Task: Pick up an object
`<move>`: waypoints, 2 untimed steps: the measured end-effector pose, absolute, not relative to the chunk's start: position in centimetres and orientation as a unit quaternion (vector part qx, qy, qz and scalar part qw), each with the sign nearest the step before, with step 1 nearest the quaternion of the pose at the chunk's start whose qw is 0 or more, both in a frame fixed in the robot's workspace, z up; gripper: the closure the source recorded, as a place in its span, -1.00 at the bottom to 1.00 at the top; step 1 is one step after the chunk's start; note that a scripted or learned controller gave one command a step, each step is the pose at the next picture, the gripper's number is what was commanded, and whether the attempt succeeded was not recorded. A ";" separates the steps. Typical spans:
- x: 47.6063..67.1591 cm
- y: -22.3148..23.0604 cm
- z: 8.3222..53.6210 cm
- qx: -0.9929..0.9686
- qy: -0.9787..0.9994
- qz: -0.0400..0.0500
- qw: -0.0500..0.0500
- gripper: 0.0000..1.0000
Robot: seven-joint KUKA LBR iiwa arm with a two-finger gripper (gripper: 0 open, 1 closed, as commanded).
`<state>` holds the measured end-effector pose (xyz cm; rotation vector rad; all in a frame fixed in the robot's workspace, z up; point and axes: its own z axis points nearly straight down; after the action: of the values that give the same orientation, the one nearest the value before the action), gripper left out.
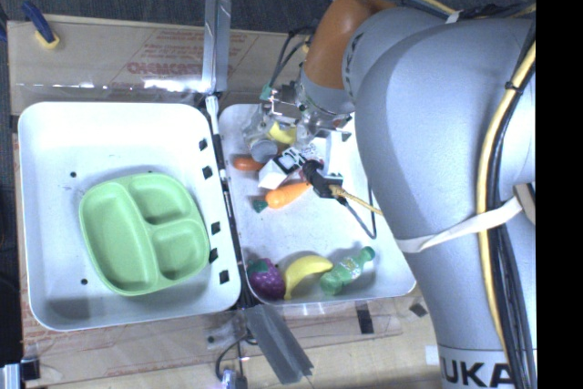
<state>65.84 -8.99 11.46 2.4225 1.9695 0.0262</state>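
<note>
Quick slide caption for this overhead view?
Gripper low over cluttered right bin; green tray in left bin.

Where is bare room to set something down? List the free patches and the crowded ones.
Free: the left white bin's floor around the green three-compartment plastic tray. Crowded: the right white bin, with an orange toy carrot, yellow toy banana, purple toy grapes and green bottle.

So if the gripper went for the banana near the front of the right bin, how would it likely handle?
The banana looks like a smooth moulded toy, so probably stiff, light and a bit slippery. Its curved shape may let it rock or swivel when nudged. It lies touching the grapes and the green bottle, so a push would likely shift those too.
</note>
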 end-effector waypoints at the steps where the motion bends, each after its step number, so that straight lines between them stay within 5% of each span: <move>1: 66.1 -12.8 10.0 0.816 0.578 0.005 0.003 -1.00; 2: 64.8 -8.2 19.2 0.637 0.771 0.000 0.000 -1.00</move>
<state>64.82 -8.21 19.24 2.0001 2.4228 0.0003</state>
